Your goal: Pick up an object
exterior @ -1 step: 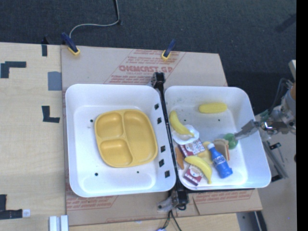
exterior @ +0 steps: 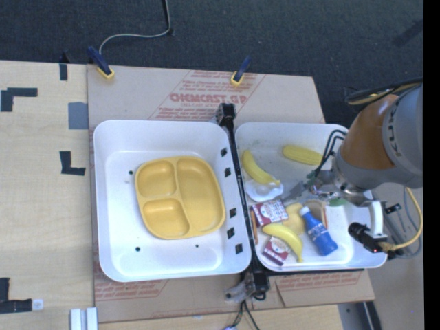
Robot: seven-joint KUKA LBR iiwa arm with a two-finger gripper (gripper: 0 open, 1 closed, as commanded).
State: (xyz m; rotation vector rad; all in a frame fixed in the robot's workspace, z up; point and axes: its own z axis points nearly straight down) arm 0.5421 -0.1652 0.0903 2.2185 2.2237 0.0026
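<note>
You see left bin (exterior: 110,205) holding yellow divided plate (exterior: 180,196) at centre. Right bin (exterior: 357,258): corn cob (exterior: 301,155) at 12 o'clock, bananas (exterior: 256,168) (exterior: 286,235), blue bottle (exterior: 318,232) at 5 o'clock, red packets (exterior: 269,214). Gripper (exterior: 311,186) hovers mid-bin above bottle; finger state: cannot tell.

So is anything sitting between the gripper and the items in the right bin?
Nothing visible does. The gripper is already low in the right bin, beside the white packet, with the blue bottle and a banana just below it. The corn lies apart, toward the top.
</note>
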